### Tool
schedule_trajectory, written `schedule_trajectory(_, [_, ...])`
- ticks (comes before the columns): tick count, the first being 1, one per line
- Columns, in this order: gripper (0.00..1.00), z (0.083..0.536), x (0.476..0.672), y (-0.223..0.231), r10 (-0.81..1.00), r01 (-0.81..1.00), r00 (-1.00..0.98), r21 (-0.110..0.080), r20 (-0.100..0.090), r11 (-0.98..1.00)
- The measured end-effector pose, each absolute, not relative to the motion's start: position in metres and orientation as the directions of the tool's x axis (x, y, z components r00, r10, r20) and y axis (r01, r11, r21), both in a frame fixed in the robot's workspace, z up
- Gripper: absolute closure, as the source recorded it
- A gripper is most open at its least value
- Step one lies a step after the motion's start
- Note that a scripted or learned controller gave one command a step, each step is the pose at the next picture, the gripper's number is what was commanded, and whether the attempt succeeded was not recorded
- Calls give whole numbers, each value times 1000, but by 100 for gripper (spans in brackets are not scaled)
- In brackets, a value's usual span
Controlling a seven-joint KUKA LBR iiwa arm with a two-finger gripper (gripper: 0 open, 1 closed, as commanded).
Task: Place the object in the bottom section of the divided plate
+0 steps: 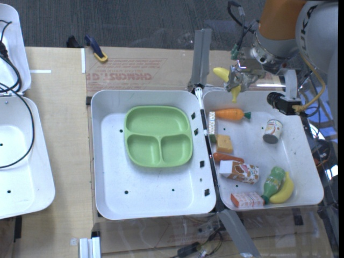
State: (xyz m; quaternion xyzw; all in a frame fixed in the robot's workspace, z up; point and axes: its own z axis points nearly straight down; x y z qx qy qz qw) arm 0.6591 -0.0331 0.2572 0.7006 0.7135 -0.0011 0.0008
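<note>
Tool (237,85) hung over the far rim of the right bin (309,160), its fingers closed on a yellow piece (221,73) — a small curved item whose lump stuck out to the tool's left while a thin yellow end hung below the fingers. Held above the bin's far left corner, that piece touched nothing else. Just beneath and nearer the camera lay a carrot (230,114) on the bin floor, with a small can (272,131) to its right. Along the bin's left side sat a tan block (224,143), a red strip (226,157) and a carton (240,172); a second small box (247,200) lay at the near edge, beside a green bottle (273,181) and a banana (285,190) that touched each other.

Across the divider, the left bin (107,165) carried the green plate (159,136) — one wide section on the far side, two smaller ones on the near side, all bare. Both bins rested on the tabletop (54,74).
</note>
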Motion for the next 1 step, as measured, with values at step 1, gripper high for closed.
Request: schedule_trajectory(1, [100,236,659,40,977,977,-213,-3,-1,213])
